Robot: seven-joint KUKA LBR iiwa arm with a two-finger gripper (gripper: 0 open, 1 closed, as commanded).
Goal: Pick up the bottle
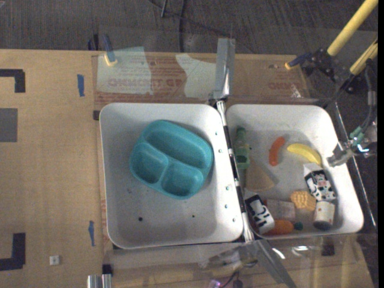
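Bottle (pixel 240 145) lay along the right bin's (pixel 282 116) left wall; gripper (pixel 338 156) sat at its right rim, open or closed I couldn't tell.

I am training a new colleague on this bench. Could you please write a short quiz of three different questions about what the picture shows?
1. True or false: the teal divided plate lies in the left bin.
2. Which thing lies directly beside the yellow banana in the right bin?
A. a blue cup
B. an orange carrot-like piece
C. a red spoon
3. Fill in: the green bottle lies along the right bin's ____ wall, next to the divider between the bins.

Key: 1 true; 2 B; 3 left.
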